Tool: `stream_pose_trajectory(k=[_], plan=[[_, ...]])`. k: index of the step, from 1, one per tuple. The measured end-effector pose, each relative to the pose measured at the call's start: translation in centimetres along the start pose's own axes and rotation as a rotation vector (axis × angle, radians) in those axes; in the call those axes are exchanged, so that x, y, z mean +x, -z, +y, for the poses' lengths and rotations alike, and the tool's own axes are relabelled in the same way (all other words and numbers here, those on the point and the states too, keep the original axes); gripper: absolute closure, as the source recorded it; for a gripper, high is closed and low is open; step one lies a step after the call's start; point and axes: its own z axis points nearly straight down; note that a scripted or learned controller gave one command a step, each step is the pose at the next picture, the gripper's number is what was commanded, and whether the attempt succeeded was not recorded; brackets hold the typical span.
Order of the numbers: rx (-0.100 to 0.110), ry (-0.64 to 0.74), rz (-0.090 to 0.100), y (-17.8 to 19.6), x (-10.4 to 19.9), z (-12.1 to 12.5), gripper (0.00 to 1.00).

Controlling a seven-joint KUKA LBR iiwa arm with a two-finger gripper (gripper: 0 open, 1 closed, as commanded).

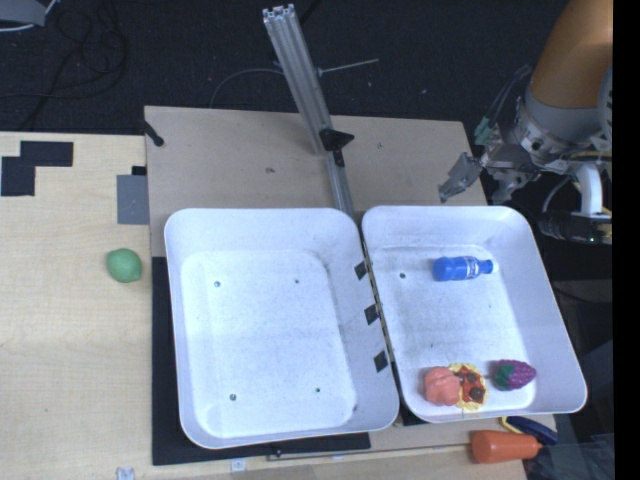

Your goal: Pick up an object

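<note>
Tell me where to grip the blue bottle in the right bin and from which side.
Grip the blue bottle across the middle of its body, coming straight down from above. It lies on its side, cap toward the view's right, with open floor on both long sides for the claw.

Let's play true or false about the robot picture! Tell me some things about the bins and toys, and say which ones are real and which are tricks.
1. The blue bottle lies in the right bin. True.
2. The claw is holding the blue bottle. False: the claw is up past the bin's far edge, away from the bottle.
3. A green ball sits inside the left bin. False: it rests on the bench, left of both bins.
4. A purple toy lies in the near part of the right bin. True.
5. An orange toy lies outside the bins, by the right bin's near edge. True.
</note>
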Motion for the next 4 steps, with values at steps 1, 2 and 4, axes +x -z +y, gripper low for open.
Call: stream_pose_trajectory(k=[1,2,4], plan=[[0.005,0.001,0.001,-6.3,0.5,0.2,0.0],[0.005,0.001,0.001,-12.6,0.7,0.4,0.0],[0.0,0.0,0.0,-17.2,0.7,1.2,1.0]])
